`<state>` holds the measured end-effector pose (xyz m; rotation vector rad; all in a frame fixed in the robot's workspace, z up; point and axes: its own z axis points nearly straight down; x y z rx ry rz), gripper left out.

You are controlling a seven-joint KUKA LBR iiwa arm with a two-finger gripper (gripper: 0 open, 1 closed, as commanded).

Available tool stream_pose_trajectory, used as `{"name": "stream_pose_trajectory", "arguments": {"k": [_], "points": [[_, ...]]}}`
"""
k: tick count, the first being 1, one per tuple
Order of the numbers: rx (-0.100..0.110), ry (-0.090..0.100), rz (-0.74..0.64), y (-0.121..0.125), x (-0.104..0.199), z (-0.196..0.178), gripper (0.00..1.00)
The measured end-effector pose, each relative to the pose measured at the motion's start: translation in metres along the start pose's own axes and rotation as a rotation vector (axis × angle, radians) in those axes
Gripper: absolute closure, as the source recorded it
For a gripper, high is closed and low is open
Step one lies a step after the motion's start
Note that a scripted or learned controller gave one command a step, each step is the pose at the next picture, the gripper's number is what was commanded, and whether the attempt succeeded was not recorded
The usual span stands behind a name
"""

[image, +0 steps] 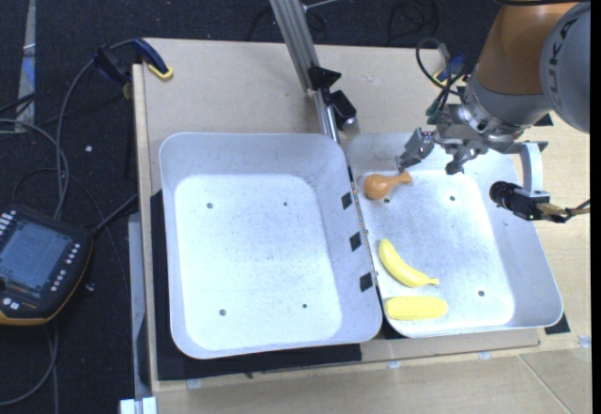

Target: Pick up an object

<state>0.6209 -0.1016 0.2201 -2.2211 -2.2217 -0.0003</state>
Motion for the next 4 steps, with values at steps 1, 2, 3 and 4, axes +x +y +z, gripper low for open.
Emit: {"name": "stream_pose_trajectory", "arguments": {"k": [1,2,3,4], "points": [[0.006,0.000,0.000,-0.004,-0.004,0.062,0.00],[0.004,0.000,0.000,-0.008,-0.006,0.105,0.00],[0.002,0.000,0.000,-0.008,-0.006,0.126,0.00],[0.000,0.000,0.000,-0.007,-0.006,0.115,1.00]]}}
